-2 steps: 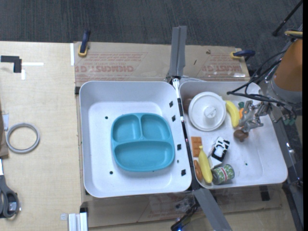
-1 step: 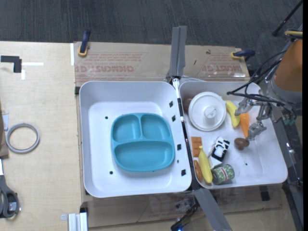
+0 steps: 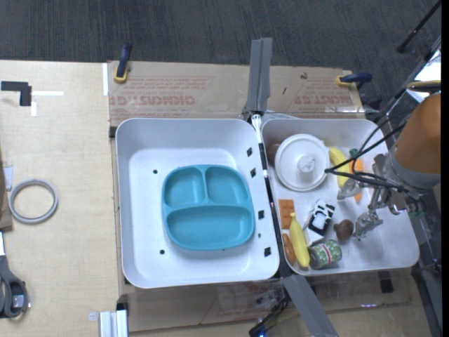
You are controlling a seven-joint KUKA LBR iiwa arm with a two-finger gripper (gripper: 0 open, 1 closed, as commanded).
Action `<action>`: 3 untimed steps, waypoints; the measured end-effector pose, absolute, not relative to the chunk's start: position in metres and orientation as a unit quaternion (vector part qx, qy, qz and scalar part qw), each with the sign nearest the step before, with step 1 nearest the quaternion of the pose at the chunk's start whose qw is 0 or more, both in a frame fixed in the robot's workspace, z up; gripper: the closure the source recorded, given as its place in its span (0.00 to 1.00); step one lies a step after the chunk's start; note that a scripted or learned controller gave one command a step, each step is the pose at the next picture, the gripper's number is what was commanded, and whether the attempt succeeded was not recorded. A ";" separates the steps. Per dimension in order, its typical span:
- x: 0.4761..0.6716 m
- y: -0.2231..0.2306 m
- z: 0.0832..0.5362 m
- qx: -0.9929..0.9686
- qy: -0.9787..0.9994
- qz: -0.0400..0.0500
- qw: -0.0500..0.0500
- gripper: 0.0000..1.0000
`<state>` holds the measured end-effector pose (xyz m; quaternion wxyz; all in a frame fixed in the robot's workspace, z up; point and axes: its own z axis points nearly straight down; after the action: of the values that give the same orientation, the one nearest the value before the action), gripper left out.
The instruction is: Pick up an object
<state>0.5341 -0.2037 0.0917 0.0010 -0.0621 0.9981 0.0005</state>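
Observation:
My gripper [image 3: 366,225] hangs over the right part of the right bin [image 3: 393,258], beside a small brown object [image 3: 344,229]. I see nothing held in it. The bin also holds a white round bowl [image 3: 302,162], a yellow banana [image 3: 299,243], a green can [image 3: 325,253], a black-and-white object [image 3: 321,217], an orange block [image 3: 286,210] and a yellow piece [image 3: 339,163] by the bowl. An orange item [image 3: 358,167] lies partly behind the arm's cables.
The left bin [image 3: 133,188] holds a blue divided plate [image 3: 208,207]. A grey tape roll [image 3: 31,201] and scissors [image 3: 12,295] lie on the bench at the left. Clamps [image 3: 124,62] sit on the cardboard behind the bins.

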 end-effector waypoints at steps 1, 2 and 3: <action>0.610 -0.164 0.094 -0.040 0.999 -0.004 0.003 0.00; 0.611 -0.165 0.104 -0.040 0.999 -0.005 0.006 1.00; 0.618 -0.116 0.235 -0.005 1.000 0.000 0.003 1.00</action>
<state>0.6176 -0.1163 0.2350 0.0032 -0.0053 1.0000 -0.0001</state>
